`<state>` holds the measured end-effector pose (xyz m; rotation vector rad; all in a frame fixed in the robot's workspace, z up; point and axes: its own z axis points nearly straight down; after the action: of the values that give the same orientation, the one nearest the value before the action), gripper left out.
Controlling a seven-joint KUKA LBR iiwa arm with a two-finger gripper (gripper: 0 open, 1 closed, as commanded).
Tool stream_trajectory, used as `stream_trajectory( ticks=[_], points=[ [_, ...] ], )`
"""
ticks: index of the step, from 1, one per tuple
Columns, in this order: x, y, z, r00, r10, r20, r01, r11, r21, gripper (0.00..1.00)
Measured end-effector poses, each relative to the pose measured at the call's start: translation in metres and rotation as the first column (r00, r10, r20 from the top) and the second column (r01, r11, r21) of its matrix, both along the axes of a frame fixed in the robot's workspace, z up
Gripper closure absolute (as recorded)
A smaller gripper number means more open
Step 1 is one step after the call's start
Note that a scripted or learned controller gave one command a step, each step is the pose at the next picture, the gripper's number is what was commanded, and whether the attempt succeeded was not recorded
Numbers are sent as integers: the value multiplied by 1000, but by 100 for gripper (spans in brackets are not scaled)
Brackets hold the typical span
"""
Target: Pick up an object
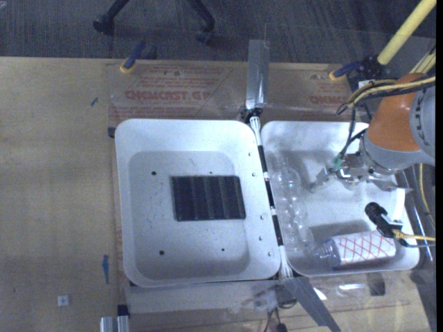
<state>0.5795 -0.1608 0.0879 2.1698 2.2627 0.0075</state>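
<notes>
My gripper (324, 178) hangs low over the middle of the right bin (304, 138), reaching in from the right below the orange wrist band. Just left of it, a clear plastic bottle (287, 198) lies along the bin's left wall, a short gap away from the gripper. A second bottle with a red-and-white crosshatched label (361, 246) lies on its side against the front wall of the same bin. In the left bin (138, 151), a dark ribbed rectangular pad (208, 198) lies flat at the centre. I see nothing between the gripper and the bin floor.
A metal divider post (257, 75) stands at the back between the two bins. The wooden bench (55, 185) stretches out to the left. Yellow cables (415, 238) trail along the right bin's right side.
</notes>
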Motion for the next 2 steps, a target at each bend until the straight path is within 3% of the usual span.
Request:
stream_trajectory(
  ticks=[1,2],
  points=[
    [-35,-18,14,993,-119,-10,119,993,2,0],
    [-35,-18,24,993,-119,-8,119,993,2,100]
  ],
)
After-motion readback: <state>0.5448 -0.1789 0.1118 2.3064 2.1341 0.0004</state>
